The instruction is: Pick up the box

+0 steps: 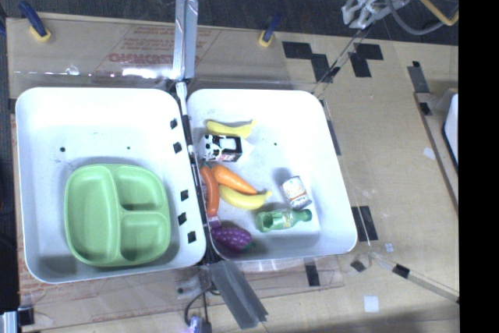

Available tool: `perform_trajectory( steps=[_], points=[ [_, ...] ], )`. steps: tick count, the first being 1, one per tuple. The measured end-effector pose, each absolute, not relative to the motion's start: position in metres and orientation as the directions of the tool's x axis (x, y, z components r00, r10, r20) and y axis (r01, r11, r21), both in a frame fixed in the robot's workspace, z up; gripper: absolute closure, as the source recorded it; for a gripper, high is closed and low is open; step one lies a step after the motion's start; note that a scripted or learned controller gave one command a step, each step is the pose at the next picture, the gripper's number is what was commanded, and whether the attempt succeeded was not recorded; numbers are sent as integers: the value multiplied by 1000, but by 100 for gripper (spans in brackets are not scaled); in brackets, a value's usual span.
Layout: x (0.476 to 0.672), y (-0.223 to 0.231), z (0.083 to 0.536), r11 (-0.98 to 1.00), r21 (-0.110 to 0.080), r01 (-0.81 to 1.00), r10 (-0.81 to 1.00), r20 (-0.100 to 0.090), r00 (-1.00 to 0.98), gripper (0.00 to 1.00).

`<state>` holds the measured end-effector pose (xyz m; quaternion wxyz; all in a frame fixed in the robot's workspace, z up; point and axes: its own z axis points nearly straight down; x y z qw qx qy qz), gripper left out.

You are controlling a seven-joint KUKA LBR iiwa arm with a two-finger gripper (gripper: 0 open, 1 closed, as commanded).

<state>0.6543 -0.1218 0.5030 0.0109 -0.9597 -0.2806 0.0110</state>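
Observation:
The box (222, 146) is small, black and white, and lies in the right bin (316, 129) near its left wall. A yellow banana (230, 126) rests just behind it and an orange carrot (235, 179) just in front. My gripper (363, 7) hangs at the top right, beyond the bench's far edge, well away from the box and outside both bins. Nothing shows in its grasp.
The right bin also holds a second carrot (210, 193), another banana (244, 199), a small can (295, 192), a green bottle (282, 219) and purple grapes (231, 237). A green divided plate (117, 212) sits in the left bin (47, 121).

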Motion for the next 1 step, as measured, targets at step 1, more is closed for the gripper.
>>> perform_trajectory(
  steps=[1],
  points=[
    [655,-119,512,-836,-30,547,548,-16,836,100]
  ],
)
